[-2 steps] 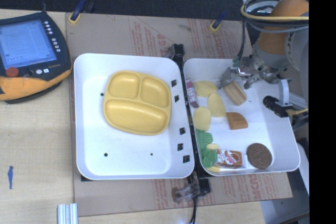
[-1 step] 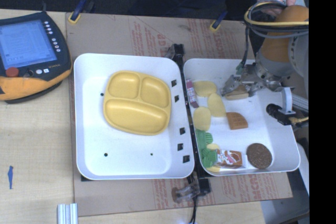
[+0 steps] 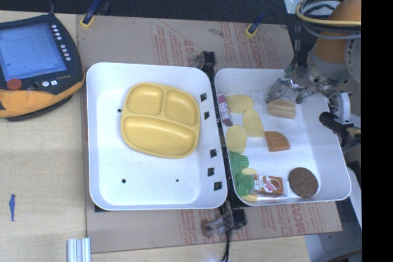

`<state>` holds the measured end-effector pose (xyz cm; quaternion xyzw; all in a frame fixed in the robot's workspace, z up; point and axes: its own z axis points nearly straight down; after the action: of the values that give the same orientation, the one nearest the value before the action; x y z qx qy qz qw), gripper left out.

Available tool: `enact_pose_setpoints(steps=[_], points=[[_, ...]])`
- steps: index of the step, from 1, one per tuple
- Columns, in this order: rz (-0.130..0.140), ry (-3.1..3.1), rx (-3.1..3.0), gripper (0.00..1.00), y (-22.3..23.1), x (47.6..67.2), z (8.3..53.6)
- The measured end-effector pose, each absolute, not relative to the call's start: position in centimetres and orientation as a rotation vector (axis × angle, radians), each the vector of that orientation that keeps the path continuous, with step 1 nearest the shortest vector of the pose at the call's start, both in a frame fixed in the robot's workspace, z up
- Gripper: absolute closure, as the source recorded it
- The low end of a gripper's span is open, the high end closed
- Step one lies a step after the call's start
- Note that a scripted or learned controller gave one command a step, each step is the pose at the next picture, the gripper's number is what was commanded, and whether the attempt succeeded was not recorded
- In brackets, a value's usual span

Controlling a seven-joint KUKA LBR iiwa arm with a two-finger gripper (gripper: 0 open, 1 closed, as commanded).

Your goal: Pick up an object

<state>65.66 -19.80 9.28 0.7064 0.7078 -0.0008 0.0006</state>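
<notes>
My gripper (image 3: 287, 94) hangs over the back of the right bin (image 3: 328, 159), its fingers spread and nothing between them. Just in front of it, touching or nearly touching the fingertips, lies a pale tan block (image 3: 282, 109). Also in this bin are three pale yellow pieces (image 3: 253, 123), an orange-brown slice (image 3: 277, 142), a round brown cookie (image 3: 303, 181), a green leafy item (image 3: 239, 164), a printed packet (image 3: 268, 184) and a small maroon bar (image 3: 223, 108) by the left wall.
The left bin (image 3: 104, 181) holds a yellow divided plate (image 3: 161, 119). A teach pendant (image 3: 34, 64) lies on the bench at far left. Clamps (image 3: 209, 60) sit between the bins at back and front. The arm's orange band (image 3: 344, 12) is at upper right.
</notes>
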Motion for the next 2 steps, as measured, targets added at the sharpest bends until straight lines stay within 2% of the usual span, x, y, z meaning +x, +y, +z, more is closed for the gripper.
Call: enact_pose_setpoints(steps=[1,2], points=[[-0.008,2.231,2.223,0.00,-15.7,58.9,9.2],[-0.001,2.215,2.217,0.00,-21.6,58.5,17.3]])
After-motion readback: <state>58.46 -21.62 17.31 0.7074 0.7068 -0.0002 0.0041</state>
